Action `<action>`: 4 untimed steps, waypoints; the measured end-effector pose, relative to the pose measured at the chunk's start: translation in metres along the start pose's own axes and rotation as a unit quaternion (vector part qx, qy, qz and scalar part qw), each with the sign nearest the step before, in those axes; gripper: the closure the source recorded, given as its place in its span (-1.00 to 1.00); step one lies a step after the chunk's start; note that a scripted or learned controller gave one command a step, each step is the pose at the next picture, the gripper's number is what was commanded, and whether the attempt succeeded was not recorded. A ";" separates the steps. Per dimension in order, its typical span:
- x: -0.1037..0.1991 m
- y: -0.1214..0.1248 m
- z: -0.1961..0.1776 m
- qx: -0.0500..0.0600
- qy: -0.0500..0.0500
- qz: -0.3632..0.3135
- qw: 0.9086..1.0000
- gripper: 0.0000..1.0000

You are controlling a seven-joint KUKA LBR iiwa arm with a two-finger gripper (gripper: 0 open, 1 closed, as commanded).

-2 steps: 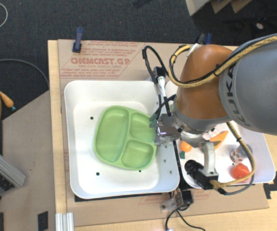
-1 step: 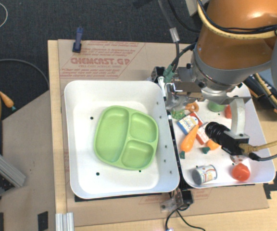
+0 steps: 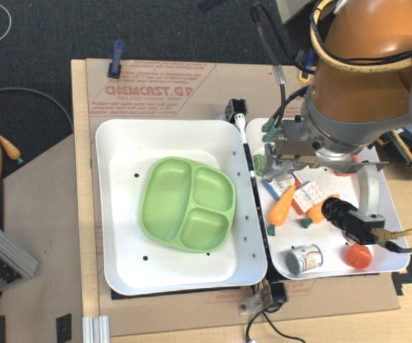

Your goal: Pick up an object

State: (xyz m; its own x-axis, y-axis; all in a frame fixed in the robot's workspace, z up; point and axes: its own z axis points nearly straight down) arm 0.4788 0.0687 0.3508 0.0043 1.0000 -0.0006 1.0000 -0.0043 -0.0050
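You are at the reach-down step: nothing is held that you can see, and the pick is not yet made. The arm [image 3: 367, 63] comes in from the right and hangs steeply over the right bin [image 3: 399, 263], its orange band and grey wrist covering most of that bin's far half. The gripper [image 3: 281, 164] sits low at the bin's left side, close to the divider between the bins. I cannot tell how the jaws stand; the wrist hides them.

Just below the jaws and a little right lies the carrot [image 3: 282, 204], slanted, with a small orange-and-white box [image 3: 305, 197] touching it. Further below sits a small can [image 3: 306, 258] on its side, and to its right a red ball [image 3: 358, 255]. Well to the left of the jaws, in the left bin [image 3: 116, 213], rests the green plate [image 3: 187, 204].

Your next move, as I judge it, is to centre over the carrot, line up across its narrow width, then descend
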 end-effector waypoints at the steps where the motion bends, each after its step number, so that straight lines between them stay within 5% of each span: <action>1: 0.002 0.001 -0.012 -0.003 0.000 -0.002 1.000 1.00; 2: 0.002 0.001 -0.022 -0.004 0.000 -0.003 1.000 1.00; 3: -0.055 0.001 -0.050 -0.006 -0.001 0.001 1.000 1.00; 4: -0.012 -0.001 0.083 0.005 0.000 -0.003 1.000 1.00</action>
State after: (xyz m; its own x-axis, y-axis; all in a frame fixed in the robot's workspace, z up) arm 0.4774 0.0565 0.2682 -0.0018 1.0000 -0.0004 0.9999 0.0018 -0.0143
